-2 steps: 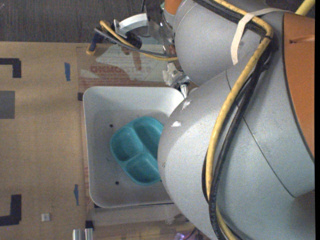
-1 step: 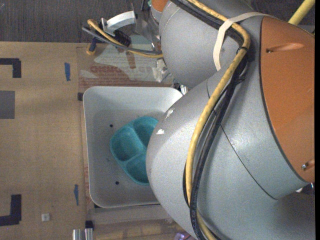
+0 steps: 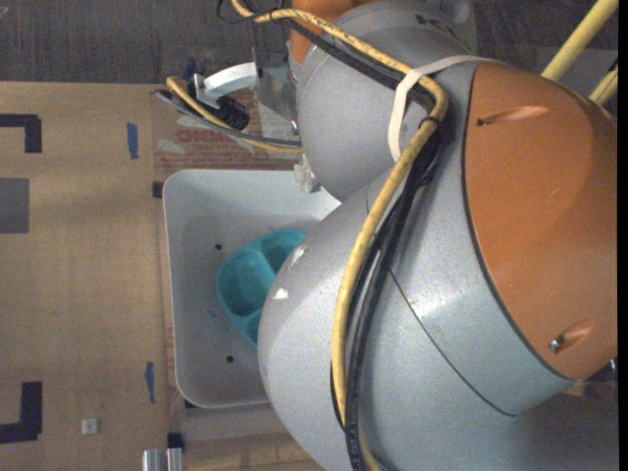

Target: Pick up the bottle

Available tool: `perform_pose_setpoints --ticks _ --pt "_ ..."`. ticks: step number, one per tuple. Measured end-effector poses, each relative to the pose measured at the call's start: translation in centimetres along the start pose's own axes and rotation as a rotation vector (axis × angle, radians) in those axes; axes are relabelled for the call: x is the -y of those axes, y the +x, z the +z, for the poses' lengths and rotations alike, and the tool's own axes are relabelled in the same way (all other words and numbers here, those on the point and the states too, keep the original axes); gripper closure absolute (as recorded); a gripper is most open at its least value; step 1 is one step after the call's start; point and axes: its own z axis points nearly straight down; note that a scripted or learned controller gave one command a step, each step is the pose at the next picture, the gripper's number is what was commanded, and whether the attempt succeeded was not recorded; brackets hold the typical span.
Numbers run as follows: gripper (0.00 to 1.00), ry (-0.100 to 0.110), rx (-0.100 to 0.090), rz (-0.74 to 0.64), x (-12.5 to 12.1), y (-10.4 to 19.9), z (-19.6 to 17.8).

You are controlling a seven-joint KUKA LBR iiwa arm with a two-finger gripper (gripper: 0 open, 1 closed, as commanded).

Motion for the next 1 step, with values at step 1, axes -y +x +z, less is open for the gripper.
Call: perform_pose_setpoints --ticks 1 --pt "1.00 0.001 0.001 -0.014 2.69 2.89 9.17"
